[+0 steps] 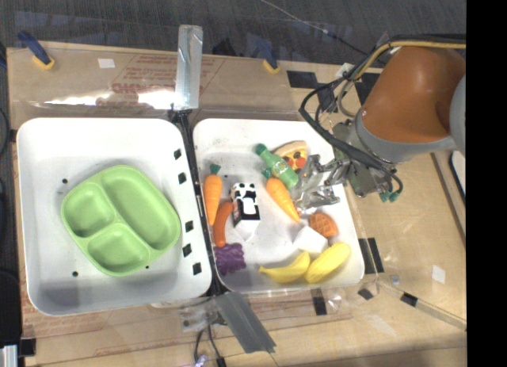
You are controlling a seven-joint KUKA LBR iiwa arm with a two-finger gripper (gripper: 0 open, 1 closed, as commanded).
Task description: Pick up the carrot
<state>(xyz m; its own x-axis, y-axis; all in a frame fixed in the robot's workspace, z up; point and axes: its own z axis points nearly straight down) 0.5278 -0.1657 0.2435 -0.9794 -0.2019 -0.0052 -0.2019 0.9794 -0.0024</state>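
Note:
Two carrots lie in the right bin (238, 131). One carrot (282, 198) lies slantwise in the bin's middle, its green top toward the back. The other carrot (212, 194) lies along the left wall. My gripper (311, 183) hangs low over the bin's right part, just right of the middle carrot, fingertips pointing left toward it. The fingers look open with nothing between them. The grey arm with its orange band (408, 92) comes in from the right.
Around the carrots lie a green bottle (276, 162), a pizza slice (295, 152), a black-and-white block (246, 201), purple grapes (230, 258), a banana (287, 269), a lemon (328, 261) and a small orange-red piece (323, 223). A green divided plate (120, 219) sits in the left bin (36, 143).

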